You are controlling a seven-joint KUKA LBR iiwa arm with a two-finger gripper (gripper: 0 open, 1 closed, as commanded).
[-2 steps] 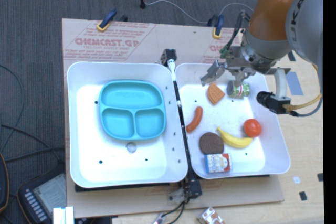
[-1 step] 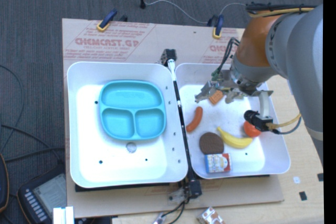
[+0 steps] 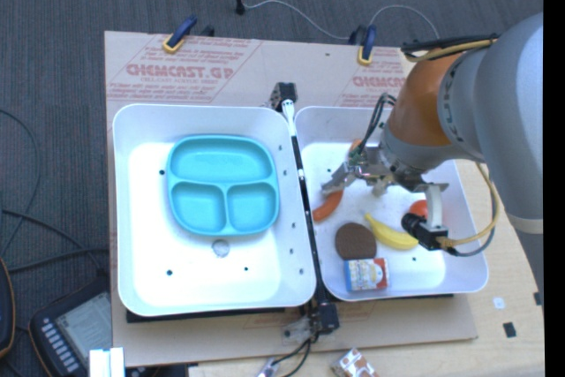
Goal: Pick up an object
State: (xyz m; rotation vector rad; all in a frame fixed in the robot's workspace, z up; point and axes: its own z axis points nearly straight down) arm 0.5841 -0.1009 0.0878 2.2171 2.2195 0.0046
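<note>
Spread apart with nothing between them, the jaws of the gripper hang in the right bin, just above a carrot. Nearby lie a banana, brown cookie and small carton.

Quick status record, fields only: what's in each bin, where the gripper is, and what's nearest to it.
left bin: blue divided plate
right bin: banana, brown round piece, small carton, orange carrot-like piece, red item partly hidden
gripper: low over the right bin, near its left wall
nearest item: orange carrot-like piece, just below the gripper
held: nothing seen between the fingers
</note>
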